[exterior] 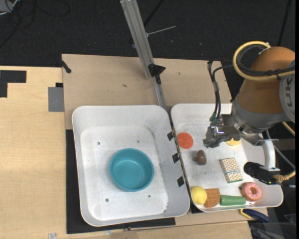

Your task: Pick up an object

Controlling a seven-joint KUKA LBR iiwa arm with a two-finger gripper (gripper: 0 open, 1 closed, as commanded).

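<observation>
Grey and orange arm reaching in from the right, its gripper [213, 137] low over the right bin [199, 114], dark and blurred against the white floor; cannot tell how the gripper is set, or whether anything is in it. Just right of the gripper, partly under the wrist, a small yellow thing [233, 142], shape unclear. Just below and left of the gripper, a small brown lump [201, 157] lying on the bin floor, apart from the gripper. Left of that, near the bin's left wall, a round orange-red piece [185, 141]. Below and right of the gripper, a small patterned box [230, 169] lying flat and slightly turned. Along the near edge of the same bin, from left to right: a yellow ball [199, 195] touching a brownish-orange block [212, 197], then a green stick-shaped piece [232, 200], then a pink ring like a doughnut [251, 191] at the right corner. Black cables looping from the arm down toward the gripper.

Beside it on the left, touching along the shared edge, the left bin [89, 126], holding a teal bowl [131, 169] sitting upright a little below the middle. Both bins resting on a tan worktop [104, 78]. Behind the bins, a slanted metal rail [138, 31] rising from the worktop toward the dark background.
</observation>
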